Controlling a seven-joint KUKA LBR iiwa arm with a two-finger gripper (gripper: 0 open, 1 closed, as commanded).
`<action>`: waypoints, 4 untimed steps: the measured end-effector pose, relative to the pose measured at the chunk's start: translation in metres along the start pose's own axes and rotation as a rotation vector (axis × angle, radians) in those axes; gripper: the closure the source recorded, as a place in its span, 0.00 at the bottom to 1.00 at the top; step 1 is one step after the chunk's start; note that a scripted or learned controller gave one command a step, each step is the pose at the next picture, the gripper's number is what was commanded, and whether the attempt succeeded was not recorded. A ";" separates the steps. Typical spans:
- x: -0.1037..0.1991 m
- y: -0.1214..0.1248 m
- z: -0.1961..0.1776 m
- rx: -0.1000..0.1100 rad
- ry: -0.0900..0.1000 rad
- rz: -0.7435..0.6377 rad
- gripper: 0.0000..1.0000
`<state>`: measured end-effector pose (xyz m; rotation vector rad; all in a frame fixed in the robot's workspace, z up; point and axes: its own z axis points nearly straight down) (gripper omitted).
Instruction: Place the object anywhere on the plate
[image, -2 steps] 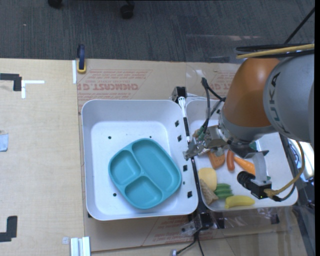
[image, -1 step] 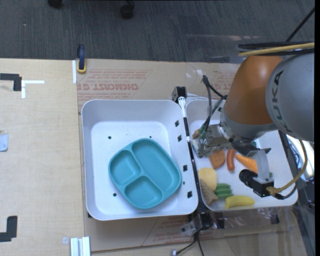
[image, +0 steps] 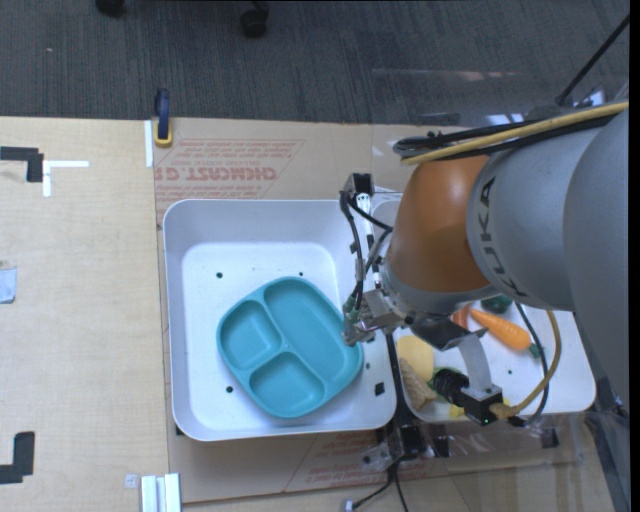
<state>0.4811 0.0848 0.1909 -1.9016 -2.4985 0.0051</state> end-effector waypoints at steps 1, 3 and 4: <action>-0.002 0.001 -0.008 -0.001 -0.002 0.000 1.00; 0.068 0.016 -0.018 -0.004 -0.002 -0.670 1.00; 0.068 0.016 -0.018 -0.004 -0.002 -0.670 0.00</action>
